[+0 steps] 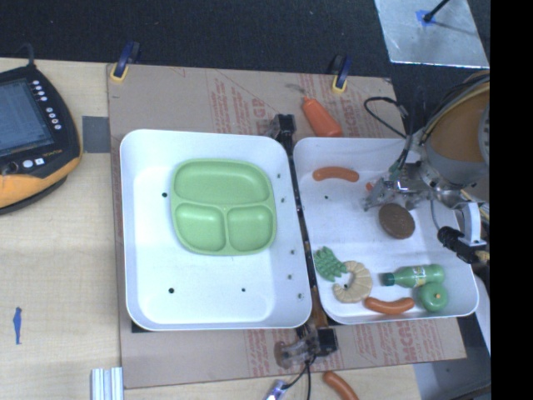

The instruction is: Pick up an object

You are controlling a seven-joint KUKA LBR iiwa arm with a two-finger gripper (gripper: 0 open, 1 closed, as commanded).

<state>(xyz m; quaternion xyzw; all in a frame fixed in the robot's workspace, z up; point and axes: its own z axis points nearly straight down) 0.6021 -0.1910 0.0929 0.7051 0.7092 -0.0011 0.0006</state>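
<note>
Overhead, the grey arm point(454, 144) is reaching in from three o'clock, its gripper point(390, 188) hanging over the upper part of the right bin point(333, 152) — whether it is open or closed cannot be told from this slant. Nothing is showing between its fingers.

Just below the gripper, toward five o'clock, a brown oval object point(397, 221) is lying on the bin floor, its long axis tilting slightly from ten to four o'clock. To the gripper's nine o'clock, an orange sausage point(336, 174) is lying with its long axis running nearly from nine to three o'clock, well clear of the bin wall.

Crowding the bin's lower end are a green leafy piece point(327, 263) near the left wall, a tan ring-shaped piece point(355, 282) touching it, a second sausage point(388, 305) stretching along the bottom rim, a green bottle point(414, 276) lying on its side with its orange cap pointing toward nine o'clock, and a green apple point(432, 297) just beside the bottle at its five o'clock.

The left bin point(150, 265) is holding a green divided plate point(223, 205). Outside the bins, an orange carrot point(321, 117) is resting at twelve o'clock of the right bin, another orange piece point(341, 384) is lying at six o'clock — near a clamp point(304, 347) — and a control pendant point(33, 136) is sitting at the bench's far nine o'clock edge.
</note>
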